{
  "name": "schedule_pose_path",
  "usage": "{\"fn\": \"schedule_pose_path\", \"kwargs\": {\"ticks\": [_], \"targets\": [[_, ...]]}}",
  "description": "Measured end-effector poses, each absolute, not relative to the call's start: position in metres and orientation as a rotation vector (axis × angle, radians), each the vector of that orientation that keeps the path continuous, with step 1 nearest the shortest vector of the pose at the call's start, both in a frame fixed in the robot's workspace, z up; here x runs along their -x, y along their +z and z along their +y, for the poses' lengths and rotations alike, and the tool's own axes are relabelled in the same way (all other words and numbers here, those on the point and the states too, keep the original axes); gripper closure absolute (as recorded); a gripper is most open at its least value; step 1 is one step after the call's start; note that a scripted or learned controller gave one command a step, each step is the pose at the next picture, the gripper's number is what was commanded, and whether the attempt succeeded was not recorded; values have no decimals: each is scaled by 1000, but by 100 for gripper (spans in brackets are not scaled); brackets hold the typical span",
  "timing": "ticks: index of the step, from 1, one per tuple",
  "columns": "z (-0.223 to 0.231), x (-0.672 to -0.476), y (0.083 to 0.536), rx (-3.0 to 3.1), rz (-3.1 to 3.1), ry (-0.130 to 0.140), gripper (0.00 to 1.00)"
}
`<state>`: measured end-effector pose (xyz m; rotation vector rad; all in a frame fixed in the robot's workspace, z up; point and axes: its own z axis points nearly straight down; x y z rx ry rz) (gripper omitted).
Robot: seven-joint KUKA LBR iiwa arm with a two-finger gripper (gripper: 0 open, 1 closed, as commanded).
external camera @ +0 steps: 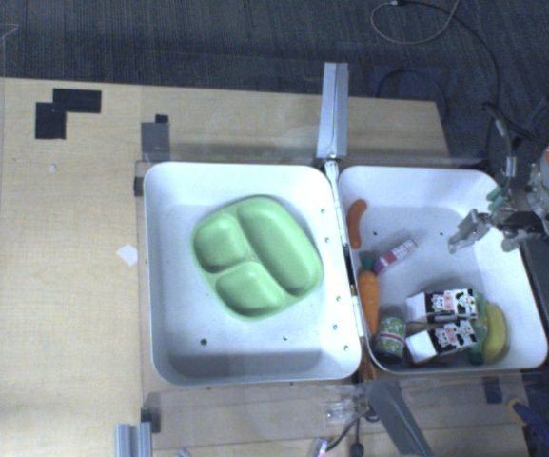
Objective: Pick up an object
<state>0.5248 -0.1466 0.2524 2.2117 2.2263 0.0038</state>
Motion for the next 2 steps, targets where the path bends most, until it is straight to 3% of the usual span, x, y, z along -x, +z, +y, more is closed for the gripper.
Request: {"fn": "schedule_pose_path", "kwargs": {"ticks": [1,2], "targets": [[-153,-558,90,-2041,2374,10,0],[-118,-669,88,-1777,2588,-2,0]]}}
